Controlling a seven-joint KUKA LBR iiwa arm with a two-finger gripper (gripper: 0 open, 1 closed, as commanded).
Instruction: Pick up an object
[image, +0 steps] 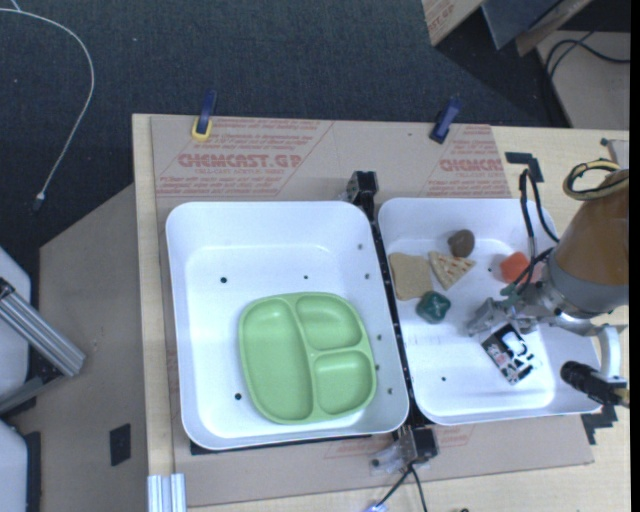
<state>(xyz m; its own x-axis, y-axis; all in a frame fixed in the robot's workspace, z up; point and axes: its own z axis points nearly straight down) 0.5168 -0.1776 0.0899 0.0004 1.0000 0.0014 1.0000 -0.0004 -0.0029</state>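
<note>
Camera view from above shows two shallow white bins side by side on a brown board (260, 150). Left bin (200, 240) holds a green divided plate (275, 360) with three compartments, lying flat near the bin's front. Right bin (470, 385) holds the loose objects, all grouped in its back half: a small brown round object (461, 242) nearest the back wall, a tan flat piece (407, 275) by the bin's left wall, a yellowish triangular wedge (452, 268) touching the tan piece's right side, a dark green lump (433, 307) just in front of those two, and an orange object (514, 266) close against the arm (595, 250). The gripper (490, 318) hangs low over the right bin, just right of the dark green lump. Whether the claw is open or closed cannot be told, and nothing is seen gripped in it.
</note>
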